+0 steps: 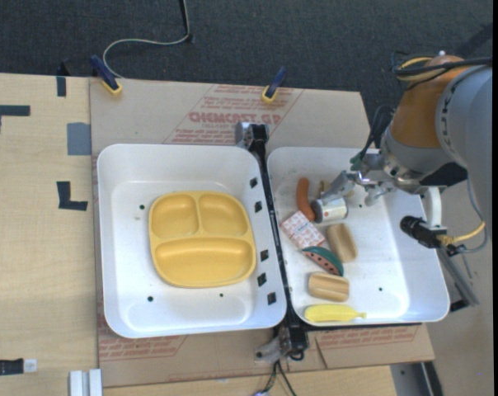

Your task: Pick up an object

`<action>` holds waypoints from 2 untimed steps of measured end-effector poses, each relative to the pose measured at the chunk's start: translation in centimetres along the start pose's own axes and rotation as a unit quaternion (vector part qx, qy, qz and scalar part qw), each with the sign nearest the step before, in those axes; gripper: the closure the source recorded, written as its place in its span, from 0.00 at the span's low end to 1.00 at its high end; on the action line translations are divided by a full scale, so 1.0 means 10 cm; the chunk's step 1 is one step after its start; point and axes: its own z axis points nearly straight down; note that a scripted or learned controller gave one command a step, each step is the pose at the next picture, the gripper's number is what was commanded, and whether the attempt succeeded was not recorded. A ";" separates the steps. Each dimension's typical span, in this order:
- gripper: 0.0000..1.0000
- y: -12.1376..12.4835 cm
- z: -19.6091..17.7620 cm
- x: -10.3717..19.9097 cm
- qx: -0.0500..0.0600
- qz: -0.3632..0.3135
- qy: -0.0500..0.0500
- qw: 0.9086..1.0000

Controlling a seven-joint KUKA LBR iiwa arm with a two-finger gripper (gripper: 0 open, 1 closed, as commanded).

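my claw [330,209] hung low in the right bin [414,304], over the toy food; i could not tell whether it was apart or together. the hot dog [303,194] and patterned packet [300,230] lay so close that i judged a grab might nudge both and catch neither.

Plastic all over, mostly smooth and glossy.
You've got two white plastic bins [117,221] on matt printed cardboard [224,118]; the yellow tray [203,239] looks smooth plastic, the table [35,246] pale wood.
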 end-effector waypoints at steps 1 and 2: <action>0.00 -0.61 0.46 0.11 -0.002 0.000 -0.001 1.000; 1.00 -0.60 0.35 0.10 -0.004 0.001 -0.002 1.000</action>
